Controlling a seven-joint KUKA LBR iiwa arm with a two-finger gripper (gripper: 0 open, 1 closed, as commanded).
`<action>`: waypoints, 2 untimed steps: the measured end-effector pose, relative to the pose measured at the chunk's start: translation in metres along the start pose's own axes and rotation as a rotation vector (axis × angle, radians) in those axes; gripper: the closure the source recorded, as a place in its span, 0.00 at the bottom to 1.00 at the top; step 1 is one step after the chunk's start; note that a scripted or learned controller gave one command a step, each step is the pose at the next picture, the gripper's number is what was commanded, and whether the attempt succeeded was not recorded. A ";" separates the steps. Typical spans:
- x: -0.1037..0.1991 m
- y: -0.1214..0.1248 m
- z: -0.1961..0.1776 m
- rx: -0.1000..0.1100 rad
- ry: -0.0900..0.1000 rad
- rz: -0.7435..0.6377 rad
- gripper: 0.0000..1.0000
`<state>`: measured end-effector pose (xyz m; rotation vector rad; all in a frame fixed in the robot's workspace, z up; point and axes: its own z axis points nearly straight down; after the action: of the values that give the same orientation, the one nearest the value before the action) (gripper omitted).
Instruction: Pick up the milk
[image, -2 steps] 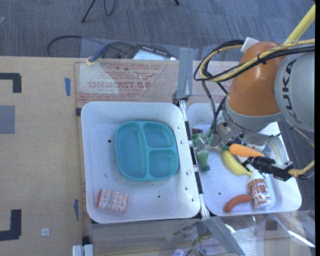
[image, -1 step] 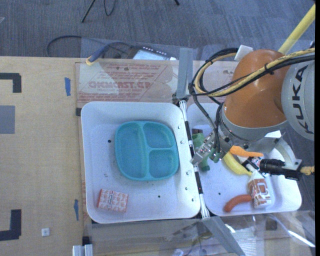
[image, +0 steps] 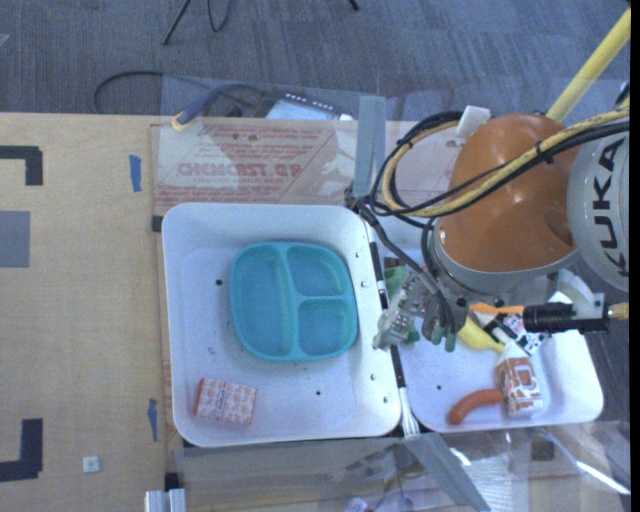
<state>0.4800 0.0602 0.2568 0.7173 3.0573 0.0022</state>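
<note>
Two white bins sit side by side on the surface, and I am working over the right bin (image: 585, 395). The milk (image: 519, 384), a small carton, lies near the front of that bin, touching the end of a sausage (image: 474, 405). A banana (image: 480, 335) lies just behind it.

My gripper (image: 405, 322) hangs over the wall between the bins, well apart from the milk. I cannot tell if it is apart or together, and I see nothing in it.

I think I should slide across to the milk, line up with its thin sides, and come straight down without bumping the sausage.
</note>
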 end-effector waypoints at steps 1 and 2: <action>0.010 0.023 0.013 0.000 0.001 -0.276 1.00; 0.028 0.055 0.030 0.000 0.000 -0.334 1.00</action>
<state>0.4796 0.1221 0.2272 0.1997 3.1341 0.0021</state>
